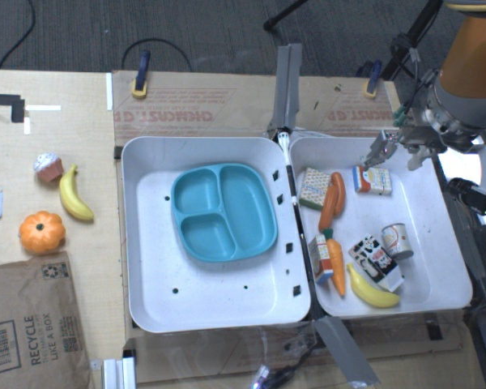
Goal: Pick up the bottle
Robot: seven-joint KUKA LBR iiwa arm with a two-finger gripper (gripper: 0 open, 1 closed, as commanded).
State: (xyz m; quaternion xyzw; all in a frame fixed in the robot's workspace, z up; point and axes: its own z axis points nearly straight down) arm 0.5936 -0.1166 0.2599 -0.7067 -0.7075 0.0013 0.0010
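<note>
The small bottle point(321, 254) with a pale label lies in the right bin point(445, 217), close to its left wall. An orange carrot-like piece point(338, 267) lies against its right side. My gripper point(395, 157) hangs over the far part of the right bin, well up and to the right of the bottle. It is open, with nothing between its fingers. Its left finger point(377, 152) stands just above a small white carton point(374, 181).
The right bin also holds a pale box point(314, 188), a sausage point(333, 200), a can point(397, 239), a cow-patterned carton point(376, 260) and a banana point(373, 291). A teal divided plate point(224, 212) lies in the left bin. Toy fruit lies on the bench at left.
</note>
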